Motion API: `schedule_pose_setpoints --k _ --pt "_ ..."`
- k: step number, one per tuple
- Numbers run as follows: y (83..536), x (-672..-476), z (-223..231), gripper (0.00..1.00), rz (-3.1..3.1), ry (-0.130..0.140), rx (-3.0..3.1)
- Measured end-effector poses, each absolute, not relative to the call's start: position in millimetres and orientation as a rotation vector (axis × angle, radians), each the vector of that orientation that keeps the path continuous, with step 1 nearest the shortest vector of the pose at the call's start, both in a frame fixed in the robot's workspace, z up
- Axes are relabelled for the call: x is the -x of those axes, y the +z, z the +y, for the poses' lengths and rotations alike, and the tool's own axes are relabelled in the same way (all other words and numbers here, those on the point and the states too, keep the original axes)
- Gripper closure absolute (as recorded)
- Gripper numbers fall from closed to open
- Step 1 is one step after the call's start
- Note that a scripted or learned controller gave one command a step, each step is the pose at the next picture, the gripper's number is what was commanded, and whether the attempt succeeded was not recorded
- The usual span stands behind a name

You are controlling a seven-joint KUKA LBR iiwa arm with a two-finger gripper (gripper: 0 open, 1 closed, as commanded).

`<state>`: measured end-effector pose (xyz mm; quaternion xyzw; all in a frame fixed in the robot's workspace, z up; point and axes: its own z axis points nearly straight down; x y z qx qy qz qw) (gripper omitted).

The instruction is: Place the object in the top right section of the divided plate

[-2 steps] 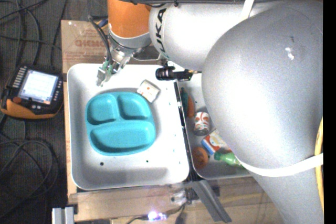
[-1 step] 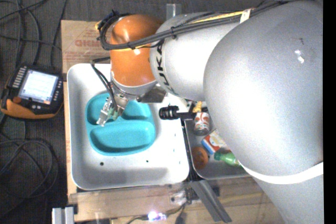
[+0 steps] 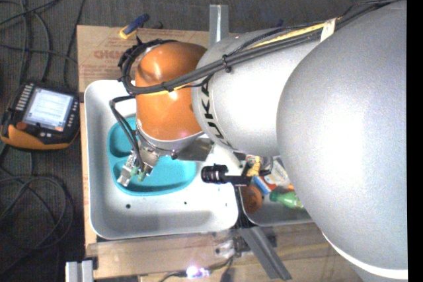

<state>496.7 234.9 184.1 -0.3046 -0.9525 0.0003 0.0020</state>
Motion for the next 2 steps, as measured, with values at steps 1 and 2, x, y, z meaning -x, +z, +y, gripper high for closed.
schedule_pose_setpoints --k 1,2 --pt "296 -531.2 234 1.0 -2.994 0.001 0.955" --pt "138 -483.0 232 1.0 -2.915 0.003 1.162"
